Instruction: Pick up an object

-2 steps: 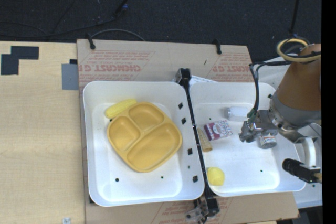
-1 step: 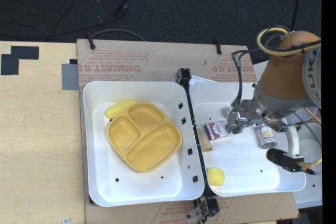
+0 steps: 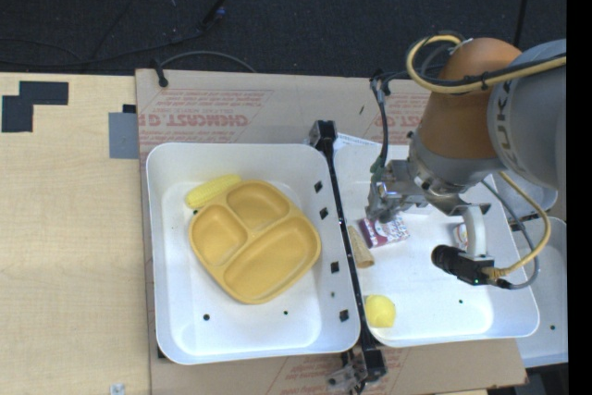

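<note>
My gripper (image 3: 381,204) hangs low in the right bin (image 3: 481,314), just above a small maroon and white packet (image 3: 387,231). A tan wooden block (image 3: 358,248) lies beside the packet, against the divider. A yellow ball (image 3: 380,311) rests near the right bin's front left corner. In the left bin (image 3: 176,291) sit a yellow three-compartment plate (image 3: 254,240) and a yellow corn-like piece (image 3: 213,190) behind it.
A black cable clip or connector (image 3: 462,265) with a yellow cable lies over the right bin's right half. The black divider bar (image 3: 335,227) runs between the bins. The arm's grey and orange body (image 3: 472,116) covers the right bin's back.
</note>
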Controlling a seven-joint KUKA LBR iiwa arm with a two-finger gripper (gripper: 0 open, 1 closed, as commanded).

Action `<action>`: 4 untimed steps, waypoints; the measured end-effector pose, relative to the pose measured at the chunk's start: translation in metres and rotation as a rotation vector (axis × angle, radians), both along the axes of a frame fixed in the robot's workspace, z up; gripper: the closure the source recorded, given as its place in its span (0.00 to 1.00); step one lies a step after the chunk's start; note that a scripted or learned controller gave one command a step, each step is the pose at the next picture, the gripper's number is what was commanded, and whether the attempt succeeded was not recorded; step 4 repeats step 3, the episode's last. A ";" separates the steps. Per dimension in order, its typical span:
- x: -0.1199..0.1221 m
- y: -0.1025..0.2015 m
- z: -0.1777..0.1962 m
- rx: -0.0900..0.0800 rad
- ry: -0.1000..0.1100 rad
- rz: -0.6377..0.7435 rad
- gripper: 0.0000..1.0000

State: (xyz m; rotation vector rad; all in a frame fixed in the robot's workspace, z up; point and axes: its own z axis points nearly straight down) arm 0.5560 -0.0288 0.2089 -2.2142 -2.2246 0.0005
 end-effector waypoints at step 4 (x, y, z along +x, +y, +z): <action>0.060 0.132 0.021 -0.001 -0.001 -0.001 1.00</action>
